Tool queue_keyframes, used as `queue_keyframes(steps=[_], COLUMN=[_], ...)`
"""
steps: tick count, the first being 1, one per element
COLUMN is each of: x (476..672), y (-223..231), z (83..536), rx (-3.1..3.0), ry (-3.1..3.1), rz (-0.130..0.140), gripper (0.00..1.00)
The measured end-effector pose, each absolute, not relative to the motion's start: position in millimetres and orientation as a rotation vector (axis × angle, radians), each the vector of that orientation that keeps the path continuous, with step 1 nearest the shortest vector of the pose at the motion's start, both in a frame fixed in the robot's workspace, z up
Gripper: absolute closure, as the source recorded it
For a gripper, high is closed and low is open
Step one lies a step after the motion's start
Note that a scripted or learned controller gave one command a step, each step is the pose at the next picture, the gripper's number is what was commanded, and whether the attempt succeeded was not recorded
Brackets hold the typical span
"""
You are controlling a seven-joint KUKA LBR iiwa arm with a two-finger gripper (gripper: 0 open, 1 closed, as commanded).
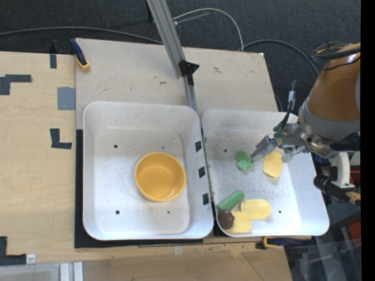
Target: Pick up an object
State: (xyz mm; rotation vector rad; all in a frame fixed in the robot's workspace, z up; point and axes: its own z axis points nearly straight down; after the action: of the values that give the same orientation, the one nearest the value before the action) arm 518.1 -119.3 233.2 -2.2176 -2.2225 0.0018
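Hovering over the right bin [304, 215], gripper [265, 150] with fingers spread open, gripping nothing. Sitting just beside a small green piece [243, 160] and a yellow piece [273, 165]. Resting in the left bin [99, 174]: a yellow bowl [160, 176].

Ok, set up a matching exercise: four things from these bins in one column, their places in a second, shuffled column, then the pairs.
Things:
1. yellow bowl
2. end effector
3. small green piece
4. brown piece

Places:
A. front left corner of the right bin
B. middle of the left bin
C. above the right bin, tips toward the green piece
D. right bin, just left of the end effector

Pairs: 1-B, 2-C, 3-D, 4-A
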Motion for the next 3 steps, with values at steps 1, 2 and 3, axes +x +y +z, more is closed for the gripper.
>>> queue_keyframes(steps=[1,2,3], x=[518.1,521.2,516.4], y=[-119,-110,-106], z=[233,182,138], rx=[-2.218,-2.216,-2.216], ry=[-2.222,-2.219,-2.218], rz=[0.002,0.007,0.007], gripper=[0.0,0.0,0.0])
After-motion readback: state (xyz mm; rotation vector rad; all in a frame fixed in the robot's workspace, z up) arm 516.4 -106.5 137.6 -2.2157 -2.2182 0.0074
